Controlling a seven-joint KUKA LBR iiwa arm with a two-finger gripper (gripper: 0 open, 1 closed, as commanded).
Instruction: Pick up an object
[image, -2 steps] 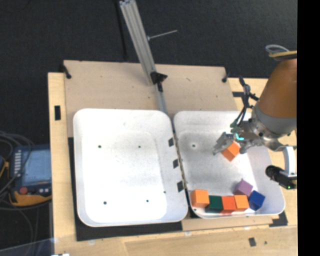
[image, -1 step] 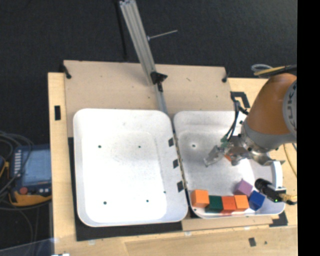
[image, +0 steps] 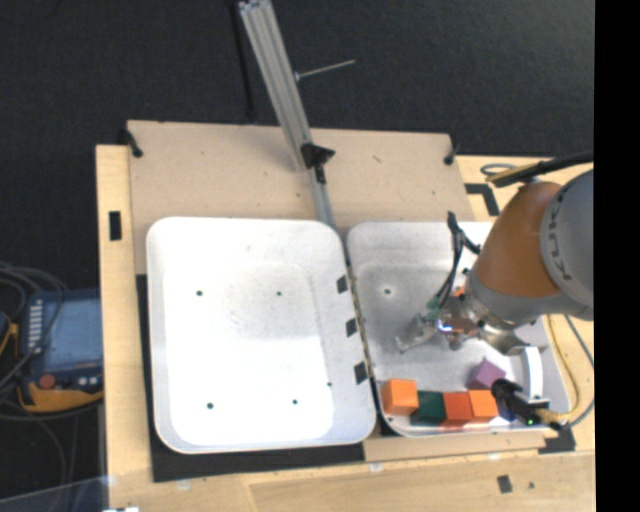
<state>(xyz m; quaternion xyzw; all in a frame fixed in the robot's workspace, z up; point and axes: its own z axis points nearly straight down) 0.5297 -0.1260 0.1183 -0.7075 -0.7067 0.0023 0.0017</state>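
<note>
The right bin (image: 390, 260) holds several small blocks along its near edge: an orange block (image: 402, 395), a dark green block (image: 431, 407), two more orange blocks (image: 470, 405) and a purple block (image: 488, 374). My gripper (image: 436, 328) hangs over the middle of the right bin, above and behind the blocks, with the orange-banded wrist (image: 515, 245) rising to its right. A thin metal finger (image: 410, 340) points left over the bin floor. Nothing is visible between the fingers.
The left bin (image: 245, 330) lies beside the right one on the brown bench. A slanted metal rail (image: 285, 90) reaches in from the top to the gap between the bins. A handheld pendant (image: 60, 345) with cables lies at the far left.
</note>
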